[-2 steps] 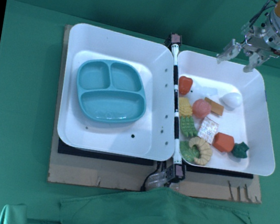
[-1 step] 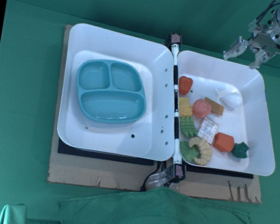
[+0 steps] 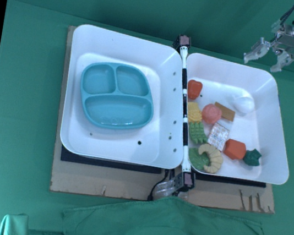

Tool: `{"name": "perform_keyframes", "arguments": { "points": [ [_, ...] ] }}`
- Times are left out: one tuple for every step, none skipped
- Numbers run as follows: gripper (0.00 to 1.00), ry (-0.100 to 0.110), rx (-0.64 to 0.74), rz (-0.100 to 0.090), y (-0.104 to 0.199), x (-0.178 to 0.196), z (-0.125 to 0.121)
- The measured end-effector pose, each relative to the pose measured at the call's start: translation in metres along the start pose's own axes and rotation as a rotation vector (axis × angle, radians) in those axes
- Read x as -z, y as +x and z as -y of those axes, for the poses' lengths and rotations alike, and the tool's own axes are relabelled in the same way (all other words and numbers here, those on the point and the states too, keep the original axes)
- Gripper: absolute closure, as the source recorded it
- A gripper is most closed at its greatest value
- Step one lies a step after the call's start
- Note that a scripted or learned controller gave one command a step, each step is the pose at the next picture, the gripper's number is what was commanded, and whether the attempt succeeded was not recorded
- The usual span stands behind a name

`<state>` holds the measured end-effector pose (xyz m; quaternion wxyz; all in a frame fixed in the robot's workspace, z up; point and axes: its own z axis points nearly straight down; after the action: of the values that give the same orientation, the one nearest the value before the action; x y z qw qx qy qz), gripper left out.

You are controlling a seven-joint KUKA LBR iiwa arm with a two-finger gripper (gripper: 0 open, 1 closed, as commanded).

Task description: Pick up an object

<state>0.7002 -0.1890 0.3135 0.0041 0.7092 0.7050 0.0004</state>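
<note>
**Still above the bin, nothing picked yet**

Overhead, the grey two-finger gripper (image 3: pixel 266 55) hung beyond the far right corner of the shallow white right-hand bin (image 3: pixel 274 158), its fingers spread apart with nothing between them. It was well above the toys and apart from all of them.

The candidates for picking all lay in that right bin: a white rounded egg-like piece (image 3: pixel 243 104) nearest the gripper, a thin brown rectangular wafer (image 3: pixel 224 111) just beside it, a pink round ball-like toy (image 3: pixel 211 113), a red pepper-shaped toy (image 3: pixel 195 88) against the central divider, a yellow corn-like piece (image 3: pixel 194 112), an orange blocky toy (image 3: pixel 235 149) touching a small dark green leafy piece (image 3: pixel 252 157), and a pale curled croissant-like pastry (image 3: pixel 212 157) at the near edge. The left white bin (image 3: pixel 87 43) held a teal three-compartment plastic plate (image 3: pixel 117 96).

By my reading, the task stood at its approach step, with no grasp begun. The next move would call for travelling inward over the bin, choosing one item with free space around it, and descending with the fingers astride it. The white piece or the orange toy seemed the less crowded choices; the cluster by the divider looked harder to straddle cleanly.
</note>
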Motion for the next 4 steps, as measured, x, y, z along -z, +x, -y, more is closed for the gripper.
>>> {"name": "perform_keyframes", "arguments": {
  "points": [
    [0.00,0.013,0.002,-0.004,0.003,-0.100,0.002],
    [1.00,-0.005,0.001,0.003,0.001,-0.078,-0.001],
    [1.00,-0.012,0.005,0.000,0.011,0.034,-0.002],
    [1.00,-0.006,0.008,-0.004,0.060,0.072,-0.001]
  ]
}}
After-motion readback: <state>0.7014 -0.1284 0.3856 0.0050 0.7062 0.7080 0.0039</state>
